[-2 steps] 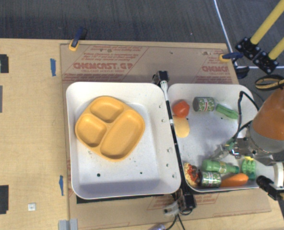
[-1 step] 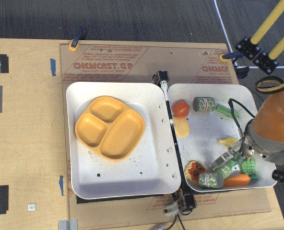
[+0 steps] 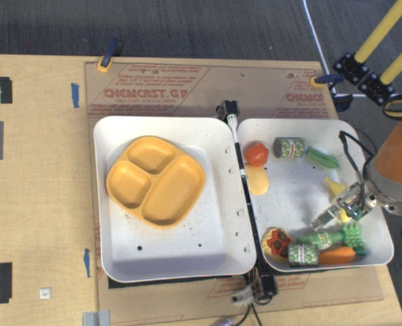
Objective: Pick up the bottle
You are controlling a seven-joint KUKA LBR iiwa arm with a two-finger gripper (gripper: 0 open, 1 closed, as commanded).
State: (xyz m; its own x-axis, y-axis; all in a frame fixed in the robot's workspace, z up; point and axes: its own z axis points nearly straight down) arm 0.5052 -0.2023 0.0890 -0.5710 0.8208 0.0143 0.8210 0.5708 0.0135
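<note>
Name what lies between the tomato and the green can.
Camera view: bare white bin floor separates the tomato from the can.

This looks like a robot lab — not a home. Two white bins (image 3: pixel 113 202) sit on a cardboard sheet (image 3: pixel 208 87) held by clamps (image 3: pixel 108 55) at 11 o'clock — yellow poles (image 3: pixel 384 22) stand at 2 o'clock over grey carpet (image 3: pixel 187 12).

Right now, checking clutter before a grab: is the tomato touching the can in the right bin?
Apart. The camera view shows bare white bin floor between the tomato and the can.
</note>
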